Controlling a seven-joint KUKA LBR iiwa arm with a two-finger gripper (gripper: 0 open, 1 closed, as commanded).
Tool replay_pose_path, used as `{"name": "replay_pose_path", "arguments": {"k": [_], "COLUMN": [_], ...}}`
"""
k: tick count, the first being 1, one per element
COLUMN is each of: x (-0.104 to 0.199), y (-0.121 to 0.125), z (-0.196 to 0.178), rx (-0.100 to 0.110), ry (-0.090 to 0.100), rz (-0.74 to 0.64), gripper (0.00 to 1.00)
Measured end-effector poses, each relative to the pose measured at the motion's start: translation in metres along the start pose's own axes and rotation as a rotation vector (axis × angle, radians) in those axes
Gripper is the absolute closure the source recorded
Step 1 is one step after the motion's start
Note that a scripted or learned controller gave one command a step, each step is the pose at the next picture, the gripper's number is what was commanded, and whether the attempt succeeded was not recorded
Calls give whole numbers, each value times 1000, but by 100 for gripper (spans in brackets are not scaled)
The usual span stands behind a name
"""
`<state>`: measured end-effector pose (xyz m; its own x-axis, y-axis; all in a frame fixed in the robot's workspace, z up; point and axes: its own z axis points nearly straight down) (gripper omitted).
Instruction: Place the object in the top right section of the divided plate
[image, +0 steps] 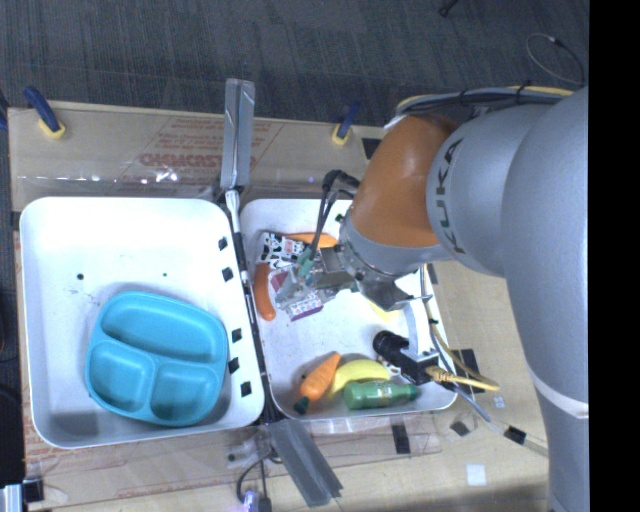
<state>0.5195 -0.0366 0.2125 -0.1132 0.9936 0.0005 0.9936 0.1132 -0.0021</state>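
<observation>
One divided plate, one carrot, one banana; gripper state unclear.

This is a robotics lab. A grey KUKA arm with an orange band reaches over a wooden worktop on dark carpet. Two shallow white bins are fixed side by side with clamps and metal brackets. Toy food lies in the right bin, a blue divided plate in the left, and loose cables trail nearby
</observation>
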Motion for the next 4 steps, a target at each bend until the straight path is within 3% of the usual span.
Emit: {"name": "replay_pose_path", "arguments": {"k": [1,2,3,4], "x": [0,78,117,120], "y": [0,-35,-23,-20], "z": [0,22,65,67], "rx": [0,3,-27,-32], "ry": [0,0,-22,-27], "rz": [0,89,301,365], "gripper": [0,0,0,0]}}
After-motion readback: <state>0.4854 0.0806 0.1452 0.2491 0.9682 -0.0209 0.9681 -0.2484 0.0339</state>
